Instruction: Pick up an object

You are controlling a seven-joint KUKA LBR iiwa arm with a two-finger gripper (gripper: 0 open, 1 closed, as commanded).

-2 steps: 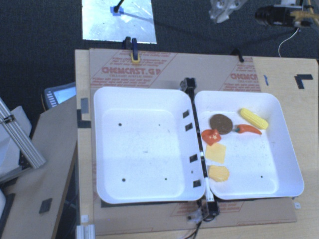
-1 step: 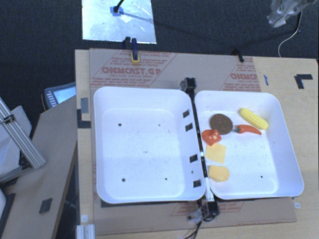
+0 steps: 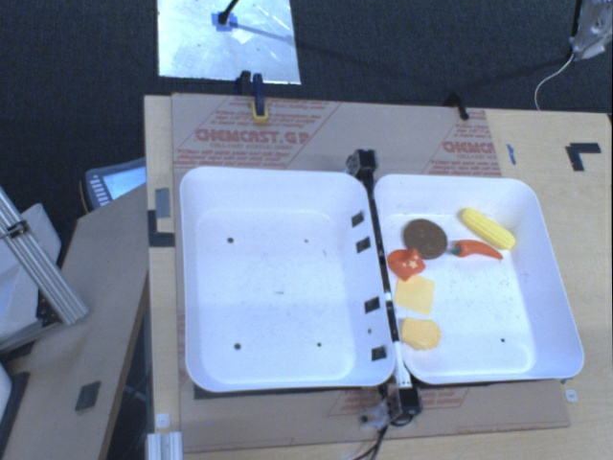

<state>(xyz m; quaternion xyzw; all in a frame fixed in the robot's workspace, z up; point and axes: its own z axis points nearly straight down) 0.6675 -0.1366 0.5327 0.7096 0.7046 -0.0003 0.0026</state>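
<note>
A: Lying where, the things to pick?

B: Sitting in the right bin [image 3: 551, 290], all 6 of them, crowding toward its left and upper part. Resting on the bin floor, every 1.

A: Pointing which way?

B: Taking the corn cob [image 3: 488, 228] first: lying near the far wall, long axis slanting from upper left down to lower right. Lying just below it, the red chilli [image 3: 478, 250], running almost straight across the bin, tapering tip pointing right, darker stem end pointing left toward the brown disc [image 3: 424, 239]. Nearly touching the disc there, though not telling for certain.

A: And the rest?

B: Sitting just below the disc, a red piece [image 3: 406, 264], close to the wall shared with the left bin [image 3: 278, 286]. Lying below that, a pale yellow square slice [image 3: 415, 295], turned slightly off square. Resting nearest the camera, a yellow-orange lump [image 3: 420, 333]. Showing no clear long axis, those 3 or the disc.

A: Reading any writing?

B: Reading "CHEMCAST GP" in red on the brown sheet [image 3: 316, 123] under both bins, printed twice at a slant, the right print partly covered by the bin.

A: Gripping anything, the gripper?

B: Cannot tell how far open, or holding what.
</note>
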